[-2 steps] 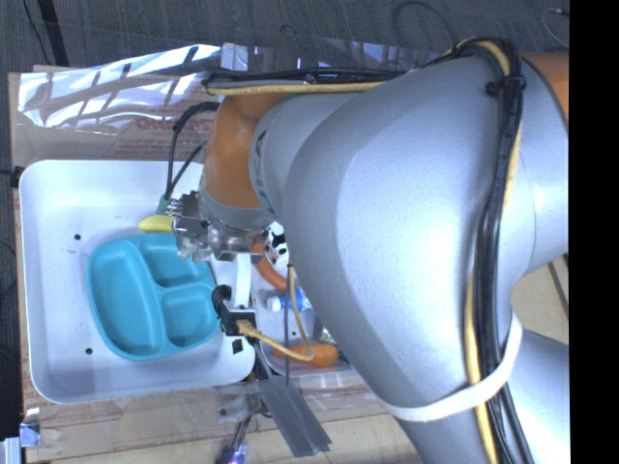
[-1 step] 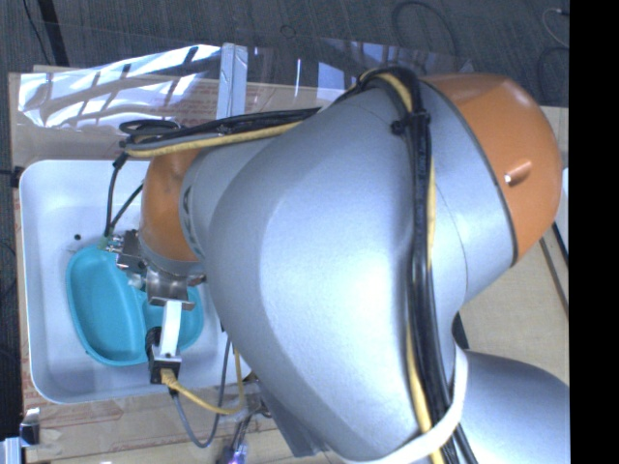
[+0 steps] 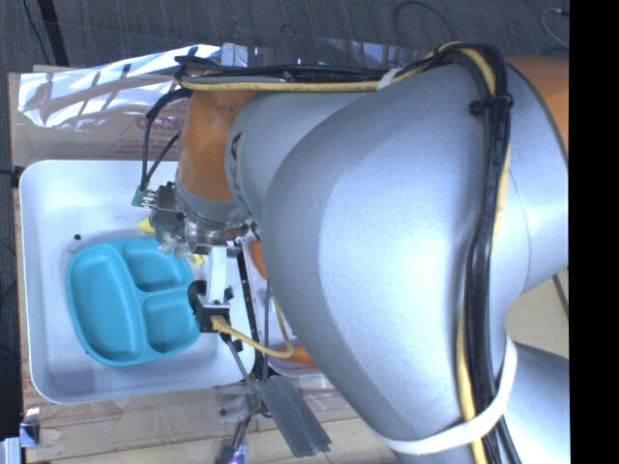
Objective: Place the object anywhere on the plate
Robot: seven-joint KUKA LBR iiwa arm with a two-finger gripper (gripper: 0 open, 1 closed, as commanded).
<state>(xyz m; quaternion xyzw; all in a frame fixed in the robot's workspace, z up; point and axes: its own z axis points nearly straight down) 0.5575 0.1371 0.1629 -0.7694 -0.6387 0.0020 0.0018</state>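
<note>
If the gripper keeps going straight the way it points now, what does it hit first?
Most likely the right rim of the blue divided plate in the white bin, since the gripper hangs over that edge; depth is unclear.

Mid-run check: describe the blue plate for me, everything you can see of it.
The blue plate is a teal, glossy, plastic-looking tray with rounded corners and a raised rim. Ridges split it into three compartments: a long one on the view's left and two smaller ones on the right. It lies flat, right way up, on the floor of the left white bin, slightly askew to its walls. The gripper hides its upper right corner; I cannot tell whether they touch.
</note>
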